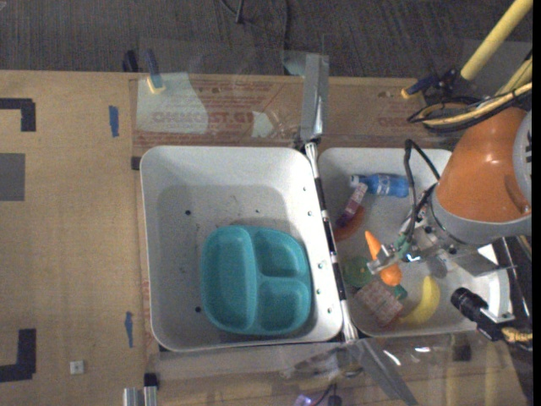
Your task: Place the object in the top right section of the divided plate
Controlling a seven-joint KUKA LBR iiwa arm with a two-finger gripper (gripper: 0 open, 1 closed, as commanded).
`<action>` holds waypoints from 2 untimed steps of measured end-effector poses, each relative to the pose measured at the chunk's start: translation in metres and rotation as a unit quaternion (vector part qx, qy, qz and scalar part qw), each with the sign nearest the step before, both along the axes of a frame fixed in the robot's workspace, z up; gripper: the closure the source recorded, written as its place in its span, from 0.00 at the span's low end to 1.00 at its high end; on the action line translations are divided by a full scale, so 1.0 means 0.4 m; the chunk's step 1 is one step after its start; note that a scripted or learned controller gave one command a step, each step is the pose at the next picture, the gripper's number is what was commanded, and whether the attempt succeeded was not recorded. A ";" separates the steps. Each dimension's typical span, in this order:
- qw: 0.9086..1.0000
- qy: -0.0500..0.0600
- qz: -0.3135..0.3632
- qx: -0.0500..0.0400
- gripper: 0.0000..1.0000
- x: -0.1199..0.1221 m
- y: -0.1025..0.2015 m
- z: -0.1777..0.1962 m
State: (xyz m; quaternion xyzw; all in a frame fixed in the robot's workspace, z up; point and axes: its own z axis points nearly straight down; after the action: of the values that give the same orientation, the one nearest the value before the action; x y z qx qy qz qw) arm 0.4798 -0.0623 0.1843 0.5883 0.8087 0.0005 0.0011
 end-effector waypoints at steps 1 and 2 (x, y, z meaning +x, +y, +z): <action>0.988 0.001 0.151 0.000 1.00 -0.001 0.182 0.000; 0.989 0.001 0.151 0.000 0.00 -0.001 0.181 0.000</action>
State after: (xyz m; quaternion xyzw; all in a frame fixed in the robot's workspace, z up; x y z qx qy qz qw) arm 0.4796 0.0101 0.1844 0.4593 0.8883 0.0001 -0.0003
